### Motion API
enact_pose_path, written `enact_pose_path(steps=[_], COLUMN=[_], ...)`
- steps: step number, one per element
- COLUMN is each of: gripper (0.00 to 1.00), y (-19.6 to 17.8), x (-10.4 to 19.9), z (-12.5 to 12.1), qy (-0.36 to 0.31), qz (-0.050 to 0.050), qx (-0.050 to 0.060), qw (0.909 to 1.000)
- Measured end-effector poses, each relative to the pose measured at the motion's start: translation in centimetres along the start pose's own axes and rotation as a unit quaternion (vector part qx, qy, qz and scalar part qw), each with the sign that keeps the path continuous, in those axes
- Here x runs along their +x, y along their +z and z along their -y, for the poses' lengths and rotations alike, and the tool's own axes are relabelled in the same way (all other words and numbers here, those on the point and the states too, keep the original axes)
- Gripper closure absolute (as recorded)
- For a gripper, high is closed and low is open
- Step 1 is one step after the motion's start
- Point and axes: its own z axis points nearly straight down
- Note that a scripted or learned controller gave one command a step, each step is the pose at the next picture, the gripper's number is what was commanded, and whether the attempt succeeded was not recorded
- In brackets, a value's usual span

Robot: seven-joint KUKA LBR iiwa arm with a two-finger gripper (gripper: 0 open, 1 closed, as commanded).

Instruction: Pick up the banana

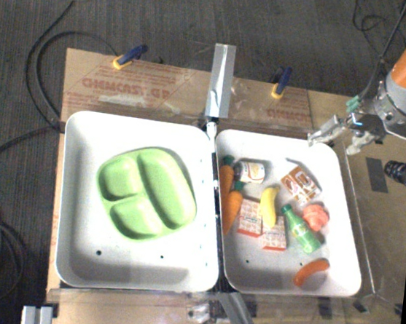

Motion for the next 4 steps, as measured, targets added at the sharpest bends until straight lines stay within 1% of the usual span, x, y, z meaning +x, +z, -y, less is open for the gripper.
enact_pose_path(steps=[1, 2, 3, 4], gripper=[0.0, 0.0, 0.0, 1.0], y=[-5.2, 4.9, 16.3, 15.6], x=[1.6, 5.6, 7.5, 7.6], z=[3.1, 7.9, 6.9, 7.0], qy=[-0.02, 0.027, 0.13, 0.13], qz=[0.0, 0.0, 0.001, 0.0], qx=[-0.001, 0.001, 0.001, 0.003], qw=[0.9998, 0.9996, 0.9916, 0.9916])
